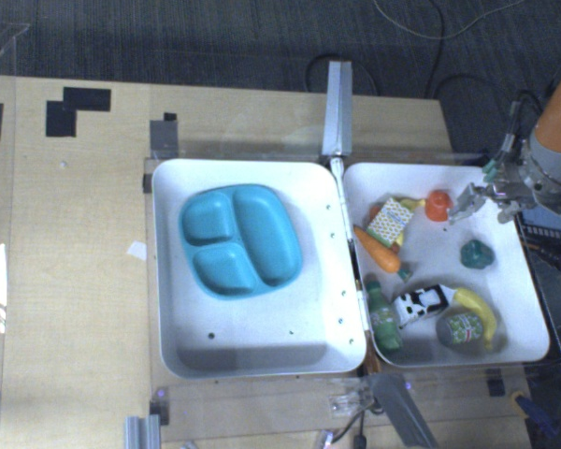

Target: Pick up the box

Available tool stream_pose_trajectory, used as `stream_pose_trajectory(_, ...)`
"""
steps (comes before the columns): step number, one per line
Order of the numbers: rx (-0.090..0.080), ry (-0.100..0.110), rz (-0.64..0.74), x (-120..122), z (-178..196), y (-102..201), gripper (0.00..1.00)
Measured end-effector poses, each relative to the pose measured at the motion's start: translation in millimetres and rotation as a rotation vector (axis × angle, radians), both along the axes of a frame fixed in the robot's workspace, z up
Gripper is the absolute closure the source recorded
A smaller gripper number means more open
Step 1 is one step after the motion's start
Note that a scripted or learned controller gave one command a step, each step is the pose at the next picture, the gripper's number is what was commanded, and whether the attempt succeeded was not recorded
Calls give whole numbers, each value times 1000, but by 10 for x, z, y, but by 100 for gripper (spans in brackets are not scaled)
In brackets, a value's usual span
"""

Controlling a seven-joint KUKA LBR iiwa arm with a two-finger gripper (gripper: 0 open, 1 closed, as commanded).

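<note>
- Box (390,221): small square carton with a green-and-yellow checked face, lying tilted in the upper left part of the right-hand shallow white bin (533,293), near the divider between the two bins.
- Claw (481,199): two-finger metal unit on the grey arm with the orange band (559,124), over the upper right part of the same bin, well to the right of the box; nothing sits between its fingers, and whether they are spread or closed cannot be told.
- Between box and claw: a small orange-red round piece (437,205), just right of the box.
- Against the box's lower left: an orange carrot-shaped toy (378,249), lying aslant; a yellow item (410,202) peeps out at the box's upper right corner.
- Right of the box, lower: a dark green lump (477,253), apart, with bare bin floor around it.
- Below the box, along the bin's near side: a green bottle-like item (383,314), a black-and-white cow-patterned toy (421,303), a yellow banana (479,309) and a grey-green round tin (462,329).
- Left-hand shallow white bin (262,344) on the desk (65,279): holds a blue three-part plate (241,239).
</note>
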State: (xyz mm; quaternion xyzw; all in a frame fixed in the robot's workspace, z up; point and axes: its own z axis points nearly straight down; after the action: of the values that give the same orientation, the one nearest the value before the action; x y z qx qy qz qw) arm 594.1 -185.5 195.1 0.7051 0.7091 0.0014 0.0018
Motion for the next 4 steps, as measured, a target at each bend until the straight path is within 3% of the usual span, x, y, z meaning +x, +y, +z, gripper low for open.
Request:
stream_pose_trajectory(1, -1, -2, -105, -454, 609, -205, 0)
stream_pose_trajectory(2, 1, 0, -337, 44, 595, 114, 0)
stream_pose_trajectory(3, 1, 0, -341, -160, -632, 93, 0)
stream_pose_trajectory(4, 2, -3, -516, 763, 596, 73, 0)
